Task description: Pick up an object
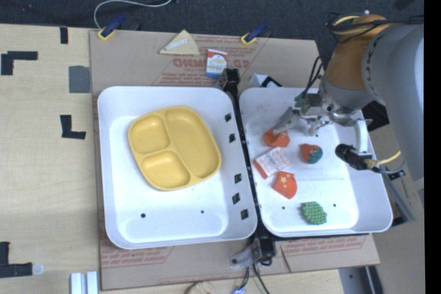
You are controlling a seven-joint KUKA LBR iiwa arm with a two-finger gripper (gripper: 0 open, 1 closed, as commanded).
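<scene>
Here the gripper [298, 118] hangs over the right bin [372, 217], apparently empty, beside scattered toy foods [285, 184]; finger spacing unclear.

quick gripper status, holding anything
gripper: above the right bin, by the orange piece; open or closed cannot be told, nothing seen held.

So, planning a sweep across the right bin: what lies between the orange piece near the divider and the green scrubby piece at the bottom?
In the camera view, between the orange piece and the green piece lie a red-and-white packet and a red piece.
</scene>
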